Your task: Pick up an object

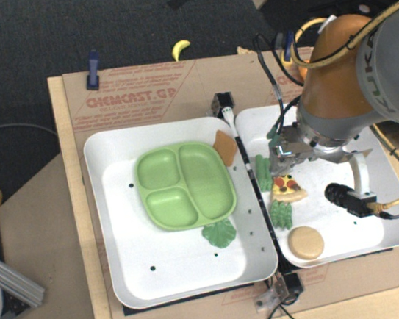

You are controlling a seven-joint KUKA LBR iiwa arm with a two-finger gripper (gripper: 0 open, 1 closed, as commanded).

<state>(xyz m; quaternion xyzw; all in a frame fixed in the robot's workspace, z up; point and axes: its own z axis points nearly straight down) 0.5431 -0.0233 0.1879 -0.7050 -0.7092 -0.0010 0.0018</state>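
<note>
White bins: two, a left bin (110,205) and a right bin (395,222), side by side on the counter (137,90)

Green divided plates: one (185,185), three compartments, in the left bin

Green leafy pieces: one (219,233) in the left bin at the plate's lower edge; two in the right bin, an upper one (263,171) and a lower one (280,214)

Tan wedge pieces: one (224,146), at the left bin's upper right

Pizza slices: one (287,189), right bin

Round tan buns: one (305,242), right bin

Yellow bananas: one (181,48), beyond the counter's far edge

Blue clamps: one (92,71), at the counter's far left
</note>
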